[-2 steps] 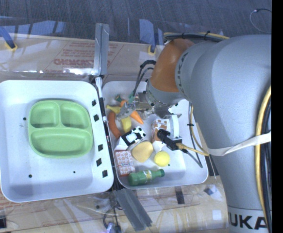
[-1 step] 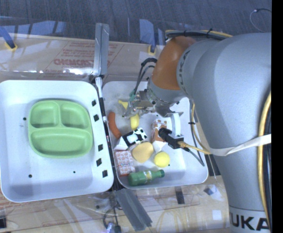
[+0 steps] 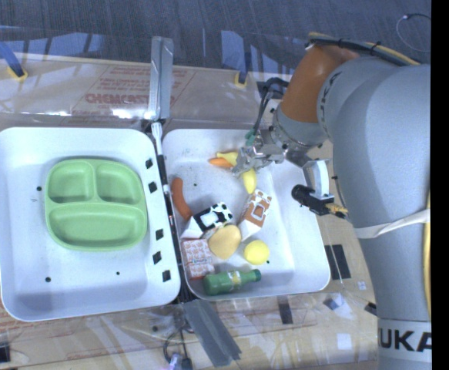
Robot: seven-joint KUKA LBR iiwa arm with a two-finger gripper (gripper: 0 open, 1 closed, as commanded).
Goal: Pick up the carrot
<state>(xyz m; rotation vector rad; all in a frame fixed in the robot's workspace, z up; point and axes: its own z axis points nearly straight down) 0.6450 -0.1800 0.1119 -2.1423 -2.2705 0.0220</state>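
just left of the tool — carrot, right bin, tool's state can't be told

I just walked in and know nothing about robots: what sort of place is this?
Most likely a robot lab's test bench for grasping practice. A grey arm reaches over two white bins; one holds toy food such as a carrot and a bottle, the other a green tray.

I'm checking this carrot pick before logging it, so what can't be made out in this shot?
- Small orange carrot: its right end is hidden by the metal pincer, camera view.
- Pincer's grip: too small and cluttered to tell.
- Grey arm: cut off at the bottom edge.
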